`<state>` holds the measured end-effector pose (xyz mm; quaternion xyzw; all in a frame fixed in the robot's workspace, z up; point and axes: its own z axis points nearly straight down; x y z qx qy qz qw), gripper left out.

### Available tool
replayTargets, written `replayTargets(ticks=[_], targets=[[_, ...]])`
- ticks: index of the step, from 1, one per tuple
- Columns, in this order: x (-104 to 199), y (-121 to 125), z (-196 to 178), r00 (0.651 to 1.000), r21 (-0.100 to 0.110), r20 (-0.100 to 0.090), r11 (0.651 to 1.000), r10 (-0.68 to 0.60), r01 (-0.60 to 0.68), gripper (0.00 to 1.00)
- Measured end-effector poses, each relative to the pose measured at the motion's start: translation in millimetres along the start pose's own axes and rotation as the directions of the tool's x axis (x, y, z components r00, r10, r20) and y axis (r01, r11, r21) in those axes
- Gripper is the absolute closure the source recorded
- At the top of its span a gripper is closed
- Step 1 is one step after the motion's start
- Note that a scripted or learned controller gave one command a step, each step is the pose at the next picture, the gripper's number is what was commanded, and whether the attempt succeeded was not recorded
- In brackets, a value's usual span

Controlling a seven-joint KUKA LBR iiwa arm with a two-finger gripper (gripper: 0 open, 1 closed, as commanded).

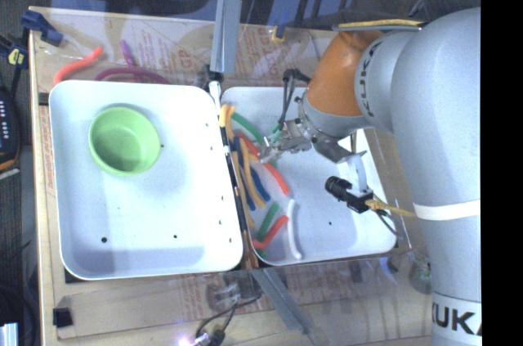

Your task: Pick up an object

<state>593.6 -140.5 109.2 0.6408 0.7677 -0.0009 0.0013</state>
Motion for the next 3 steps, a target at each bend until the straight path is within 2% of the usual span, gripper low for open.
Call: replayTargets(ticks=[1, 2, 3], targets=[[-0.1, -0.1, 0.0, 1.0, 0.0, 0.001, 1.0, 0.0, 0.0, 0.0], [-2.2, -79.4, 13.4, 1.0, -0.01, 0.002, 1.0, 0.002, -0.002, 0.0], [3.1, -12.0, 16.8, 0.999, 0.004, -0.001, 0.999, -0.036, 0.036, 0.0]])
